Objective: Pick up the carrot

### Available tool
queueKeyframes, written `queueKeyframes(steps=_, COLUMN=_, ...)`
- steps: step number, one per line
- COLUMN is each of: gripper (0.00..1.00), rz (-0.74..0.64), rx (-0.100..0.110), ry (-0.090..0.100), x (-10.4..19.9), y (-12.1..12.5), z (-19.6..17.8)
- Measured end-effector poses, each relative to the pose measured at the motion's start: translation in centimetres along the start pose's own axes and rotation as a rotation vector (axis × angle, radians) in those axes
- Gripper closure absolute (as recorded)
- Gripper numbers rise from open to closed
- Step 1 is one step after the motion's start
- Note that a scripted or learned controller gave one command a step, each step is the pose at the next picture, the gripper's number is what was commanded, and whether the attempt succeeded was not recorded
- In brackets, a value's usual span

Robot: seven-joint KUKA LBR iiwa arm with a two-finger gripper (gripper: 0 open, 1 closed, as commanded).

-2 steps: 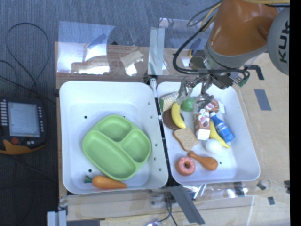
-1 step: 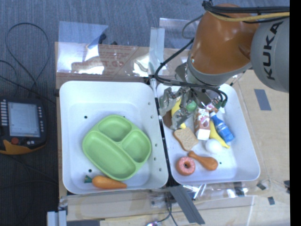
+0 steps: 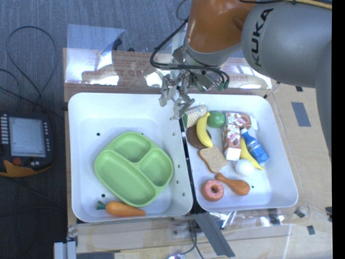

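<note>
- Over the back of the bench, near the seam between the two bins, my gripper (image 3: 177,99) hangs above the back rims; nothing sits between my fingers, and they look parted, though how wide I cannot judge from this slant.
- Carrot (image 3: 125,210): lying flat in the left bin (image 3: 81,123), at its front edge, just in front of the green plate (image 3: 135,168) and close to touching the plate's rim. Green stub end points left, orange tip points right toward the divider.
- Right bin (image 3: 280,144) holds the clutter: banana (image 3: 202,132), lime (image 3: 216,119), slice of bread (image 3: 213,158), donut (image 3: 213,190), drumstick (image 3: 234,184), egg (image 3: 243,168), blue bottle (image 3: 254,147), carton (image 3: 233,136). None of it concerns this job.
- Step in hand, as I judge it: approach not yet made. I am well apart from the carrot, at the opposite end of the bin (back versus front), with the plate between us.
- Next move calls for: travel toward the front of the left bin, passing above the plate; turn the wrist so my fingers straddle the carrot across its narrow width, not along its length; then descend.
- Risk noted: little room. Plate rim on one side, bin's front wall on the other, so one finger could land on the plate or jam against the wall. Aim for the thick middle of the carrot.
</note>
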State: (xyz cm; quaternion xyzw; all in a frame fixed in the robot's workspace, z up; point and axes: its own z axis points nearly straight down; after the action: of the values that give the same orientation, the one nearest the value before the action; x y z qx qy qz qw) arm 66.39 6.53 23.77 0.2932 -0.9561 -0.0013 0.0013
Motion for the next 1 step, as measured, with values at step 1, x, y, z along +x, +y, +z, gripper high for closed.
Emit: queueKeyframes(steps=1, gripper=1.0, rz=-0.342, rx=0.005, ry=-0.008, x=-2.22, y=3.57, z=-2.62)
